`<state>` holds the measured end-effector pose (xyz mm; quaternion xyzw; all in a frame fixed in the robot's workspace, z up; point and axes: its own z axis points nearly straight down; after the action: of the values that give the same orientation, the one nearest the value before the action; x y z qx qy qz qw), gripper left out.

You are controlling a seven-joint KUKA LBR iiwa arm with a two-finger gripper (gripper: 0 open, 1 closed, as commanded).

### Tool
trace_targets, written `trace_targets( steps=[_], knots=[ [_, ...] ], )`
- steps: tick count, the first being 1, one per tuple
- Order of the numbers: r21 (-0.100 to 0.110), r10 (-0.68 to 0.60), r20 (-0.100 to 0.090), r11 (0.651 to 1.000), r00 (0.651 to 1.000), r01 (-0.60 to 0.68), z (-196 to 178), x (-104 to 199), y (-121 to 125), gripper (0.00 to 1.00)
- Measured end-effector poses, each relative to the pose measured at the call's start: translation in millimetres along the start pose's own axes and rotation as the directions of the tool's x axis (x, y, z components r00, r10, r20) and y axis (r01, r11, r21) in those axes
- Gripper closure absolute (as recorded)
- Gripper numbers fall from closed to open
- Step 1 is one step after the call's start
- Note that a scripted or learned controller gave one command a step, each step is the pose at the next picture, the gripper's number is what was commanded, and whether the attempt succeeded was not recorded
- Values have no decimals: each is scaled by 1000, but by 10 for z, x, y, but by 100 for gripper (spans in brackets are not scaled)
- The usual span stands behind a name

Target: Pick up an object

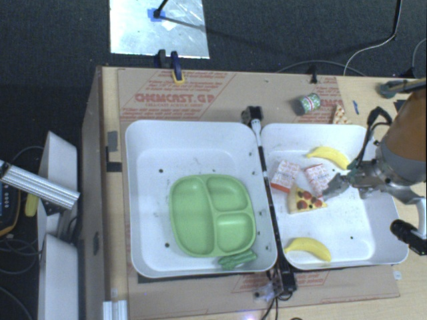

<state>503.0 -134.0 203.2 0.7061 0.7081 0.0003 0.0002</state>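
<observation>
In the right bin (373, 235) lie a pizza slice toy (305, 201), two small white-and-red packets (287, 174) (317, 175), a banana (328, 155) near the back and another banana (308, 248) near the front. My gripper (335, 185) reaches in from the right, low over the bin. Its tip is just right of the pizza slice and touches or overlaps the right packet's lower edge. Nothing shows between its fingers.
The left bin (150, 152) holds a green divided plate (212, 214) and a green pea pod (236, 259) at its front edge. A small can (308, 103) and a cracker-like piece (339, 114) lie on the cardboard behind the right bin.
</observation>
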Motion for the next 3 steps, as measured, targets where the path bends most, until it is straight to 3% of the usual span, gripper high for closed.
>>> trace_targets(
  steps=[1,2,3],
  knots=[
    [-6,1,2,1000,1000,-1,1075,62,508,0],
    [-15,0,5,1000,1000,0,1132,-48,1309,0],
    [-2,1,2,1000,1000,-1,853,-351,975,0]
  ],
)
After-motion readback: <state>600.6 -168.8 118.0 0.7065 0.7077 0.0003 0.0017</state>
